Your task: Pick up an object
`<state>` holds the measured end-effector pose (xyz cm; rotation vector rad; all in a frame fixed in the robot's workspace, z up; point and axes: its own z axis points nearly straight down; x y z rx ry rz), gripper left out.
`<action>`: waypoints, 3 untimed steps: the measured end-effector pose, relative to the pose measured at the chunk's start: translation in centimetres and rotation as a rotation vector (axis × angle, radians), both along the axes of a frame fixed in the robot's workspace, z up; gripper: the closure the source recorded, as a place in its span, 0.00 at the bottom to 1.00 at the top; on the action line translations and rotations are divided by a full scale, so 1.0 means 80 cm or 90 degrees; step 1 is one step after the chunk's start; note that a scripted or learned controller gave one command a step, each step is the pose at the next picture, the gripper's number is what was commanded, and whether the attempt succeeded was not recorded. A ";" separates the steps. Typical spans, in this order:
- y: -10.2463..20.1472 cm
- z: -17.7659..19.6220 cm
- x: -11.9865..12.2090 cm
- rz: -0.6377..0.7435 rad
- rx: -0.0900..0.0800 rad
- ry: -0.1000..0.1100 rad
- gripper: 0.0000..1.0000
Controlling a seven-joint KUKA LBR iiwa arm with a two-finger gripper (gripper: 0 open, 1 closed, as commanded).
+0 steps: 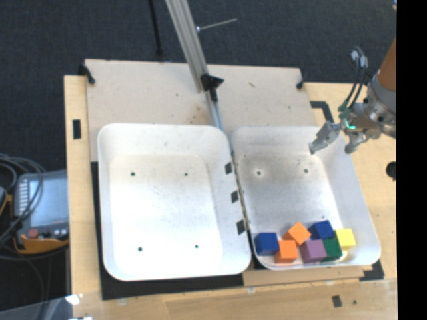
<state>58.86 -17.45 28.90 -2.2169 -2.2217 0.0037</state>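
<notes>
Several small coloured blocks lie clustered in the near right corner of the right bin (280, 179): a blue one (266, 243), two orange ones (299, 232) (287, 249), a purple one (312, 250), a green one (332, 248), a second blue one (322, 229) and a yellow one (345, 238). My gripper (337, 140) hangs over the far right rim of that bin, well away from the blocks. Its fingers (322, 139) are spread apart with nothing between them.
The left bin (167, 199) sits beside the right one. A slanted metal rail (190, 45) rises from the back of the bench. Cables and a grey device (40, 205) lie off the bench at the left.
</notes>
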 end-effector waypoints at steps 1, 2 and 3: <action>0.000 0.003 0.001 0.000 -0.001 -0.003 0.00; -0.010 -0.072 -0.001 -0.002 -0.001 0.001 0.00; -0.013 -0.125 -0.002 -0.003 -0.001 0.000 0.00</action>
